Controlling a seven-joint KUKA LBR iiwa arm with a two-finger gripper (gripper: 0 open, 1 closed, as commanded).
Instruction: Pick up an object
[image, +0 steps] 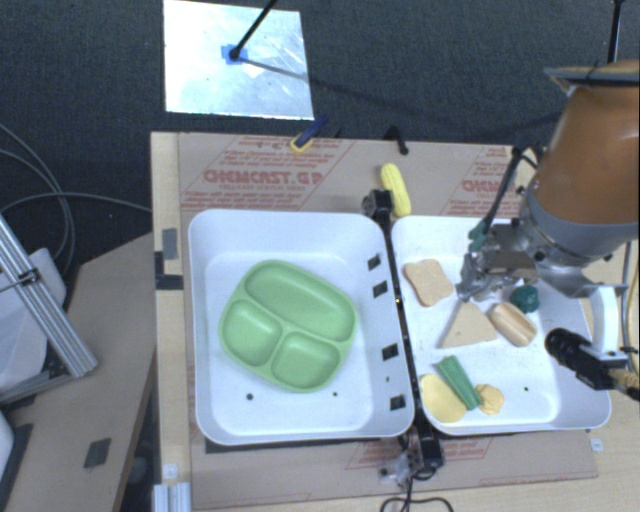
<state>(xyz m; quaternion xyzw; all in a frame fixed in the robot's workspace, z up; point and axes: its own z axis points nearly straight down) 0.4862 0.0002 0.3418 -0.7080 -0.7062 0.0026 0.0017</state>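
**Crowded right bin: risk of a missed or double grasp**

Dark carpet surrounds the bench (260, 165), which carries two white bins side by side. We record a green tray (288, 325) lying alone in the left bin (215, 240). All loose items sit in the right bin (575, 405): a toast slice (428, 282) near its left wall, a pale wedge (468, 326) at its middle, a bun (512, 324) touching or just beside the wedge, a teal piece (524, 297) above the bun, and a yellow disc (442, 398), green stick (457, 381) and small yellow lump (489, 398) clustered at the near edge. A corn cob (395, 189) lies outside, at the far edge where the bins meet.

The gripper (478, 283) hangs low over the right bin, between toast and wedge. We cannot tell how far it is open, and we see nothing between its fingers.

Our judgement of hazards:
- The wedge, bun and teal piece are packed close; a descent here could land on an edge and push items aside rather than enclose one.
- The toast and wedge appear flat and low, so fingers may slide over them.
- A closure could catch two items, one likely dropping on the lift.
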